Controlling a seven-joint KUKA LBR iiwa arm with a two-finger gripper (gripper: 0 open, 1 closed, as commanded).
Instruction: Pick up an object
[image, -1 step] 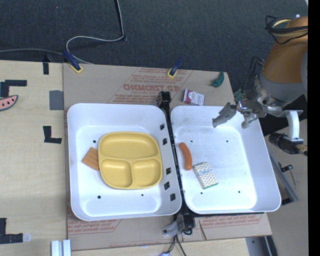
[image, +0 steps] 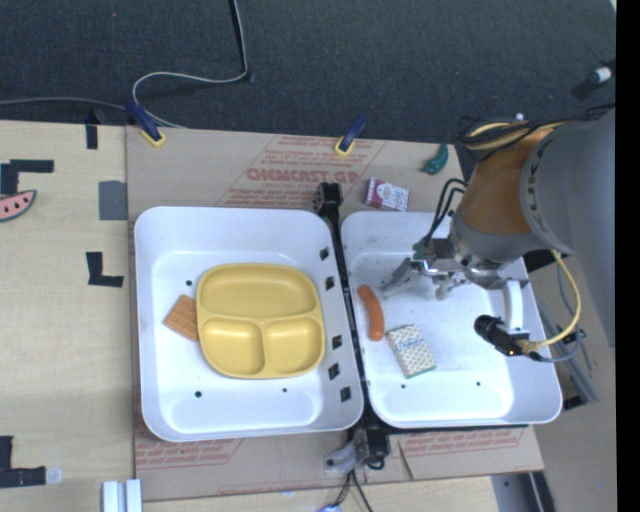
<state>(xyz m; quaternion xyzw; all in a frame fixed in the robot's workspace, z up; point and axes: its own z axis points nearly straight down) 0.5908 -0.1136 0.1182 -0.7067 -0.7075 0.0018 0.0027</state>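
Bench surface carries two shallow white bins side by side: the left bin (image: 160, 400) and the right bin (image: 480, 405). The left bin contains a yellow divided tray (image: 262, 318), which has one wide compartment at the far side and two smaller compartments at the near side. A tan cracker-like piece (image: 182, 318) lies just beside the tray's left edge, partly tucked under it.

The right bin contains two loose objects. An orange sausage-shaped object (image: 373, 312) lies near the bin's left wall, its long axis running roughly front to back. A small pale-green patterned packet (image: 411, 350) lies just beside it, toward the near right, tilted; the two are close but apart.

The arm enters from the right, with its orange band (image: 495, 195) above the wrist. The gripper (image: 425, 279) sits over the far part of the right bin, its fingers spread wide with nothing between them. The left finger (image: 398, 277) points toward the sausage-shaped object but stays apart from it.

A small red-and-white packet (image: 386, 194) rests on the cardboard beyond the right bin.
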